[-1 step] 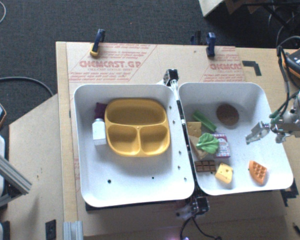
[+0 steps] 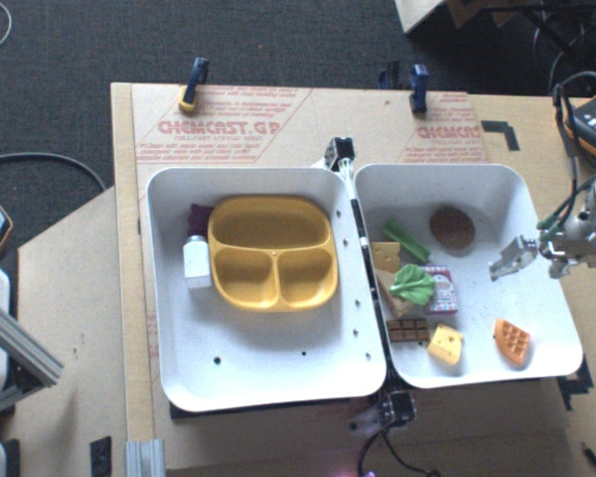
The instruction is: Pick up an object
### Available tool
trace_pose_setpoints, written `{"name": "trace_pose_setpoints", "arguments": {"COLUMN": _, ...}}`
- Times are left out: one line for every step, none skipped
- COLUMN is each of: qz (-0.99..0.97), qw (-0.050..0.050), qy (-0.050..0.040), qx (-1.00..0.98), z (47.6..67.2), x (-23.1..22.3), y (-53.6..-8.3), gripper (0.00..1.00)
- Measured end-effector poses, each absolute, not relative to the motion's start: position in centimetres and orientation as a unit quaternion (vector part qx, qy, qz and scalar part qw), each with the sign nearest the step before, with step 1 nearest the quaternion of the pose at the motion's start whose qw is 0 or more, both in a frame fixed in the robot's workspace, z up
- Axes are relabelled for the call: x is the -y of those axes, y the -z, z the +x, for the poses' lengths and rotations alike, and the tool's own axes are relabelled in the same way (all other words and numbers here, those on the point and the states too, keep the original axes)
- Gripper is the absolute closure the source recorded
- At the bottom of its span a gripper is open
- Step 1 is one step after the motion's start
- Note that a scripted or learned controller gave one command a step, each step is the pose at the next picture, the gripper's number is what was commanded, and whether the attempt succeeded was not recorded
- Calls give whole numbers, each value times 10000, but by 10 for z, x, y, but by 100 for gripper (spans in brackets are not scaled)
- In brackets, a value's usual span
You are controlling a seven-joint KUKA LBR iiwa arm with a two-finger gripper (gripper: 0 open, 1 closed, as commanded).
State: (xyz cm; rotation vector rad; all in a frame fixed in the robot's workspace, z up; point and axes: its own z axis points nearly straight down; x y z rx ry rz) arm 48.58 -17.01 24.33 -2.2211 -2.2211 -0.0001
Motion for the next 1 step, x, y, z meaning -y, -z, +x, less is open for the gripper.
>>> {"name": "trace_pose_setpoints", "arguments": {"qz": -7072, "qw": 33, "qy": -12, "qx": 7070, "z": 489, "x": 169, "y": -181, "gripper": 0}}
